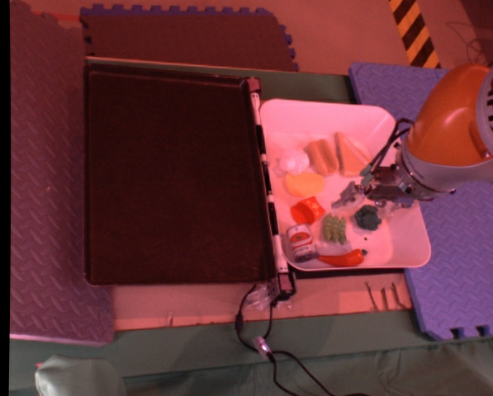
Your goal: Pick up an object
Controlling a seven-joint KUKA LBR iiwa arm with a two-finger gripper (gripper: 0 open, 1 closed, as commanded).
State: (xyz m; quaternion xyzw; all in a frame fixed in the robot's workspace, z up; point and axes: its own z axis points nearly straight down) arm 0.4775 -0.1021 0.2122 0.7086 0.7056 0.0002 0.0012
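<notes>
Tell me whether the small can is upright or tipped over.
Tipped over: the small can lies on its side in the white bin, next to the red chili.

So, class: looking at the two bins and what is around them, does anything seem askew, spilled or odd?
All the toy food, such as the red pepper, broccoli and can, sits crowded in the right bin. The left bin looks dark. A loose cable trails off the bench's front edge. Nothing has spilled.

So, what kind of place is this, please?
Probably a robotics lab or test cell, not a kitchen. Foam floor mats surround the bench, yellow-black hazard tape marks the floor, and a KUKA arm reaches over a white bin of toy food.
</notes>
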